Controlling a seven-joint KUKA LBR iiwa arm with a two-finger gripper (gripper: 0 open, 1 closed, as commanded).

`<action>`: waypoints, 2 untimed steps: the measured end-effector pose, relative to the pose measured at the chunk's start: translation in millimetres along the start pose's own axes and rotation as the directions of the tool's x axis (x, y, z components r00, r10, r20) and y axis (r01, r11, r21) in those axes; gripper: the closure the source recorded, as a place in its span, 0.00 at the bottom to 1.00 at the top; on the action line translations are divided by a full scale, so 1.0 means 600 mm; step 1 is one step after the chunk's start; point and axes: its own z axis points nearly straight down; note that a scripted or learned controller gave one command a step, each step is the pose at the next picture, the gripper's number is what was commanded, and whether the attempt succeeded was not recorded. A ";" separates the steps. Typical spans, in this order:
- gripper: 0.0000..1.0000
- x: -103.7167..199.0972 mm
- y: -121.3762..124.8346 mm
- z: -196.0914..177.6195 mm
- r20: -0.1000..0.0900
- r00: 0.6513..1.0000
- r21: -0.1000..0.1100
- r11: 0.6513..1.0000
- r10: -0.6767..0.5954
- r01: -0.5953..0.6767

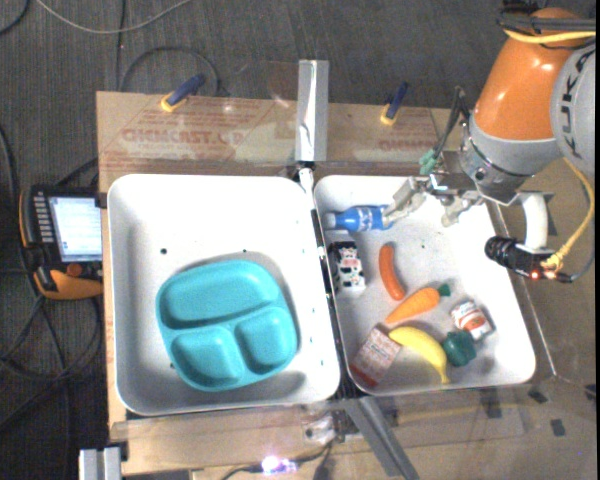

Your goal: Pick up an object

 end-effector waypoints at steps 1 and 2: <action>0.00 0.008 0.014 0.119 0.001 1.000 0.001 1.000 0.029 -0.029; 0.00 -0.015 -0.009 0.239 -0.001 0.994 -0.001 0.994 0.110 -0.110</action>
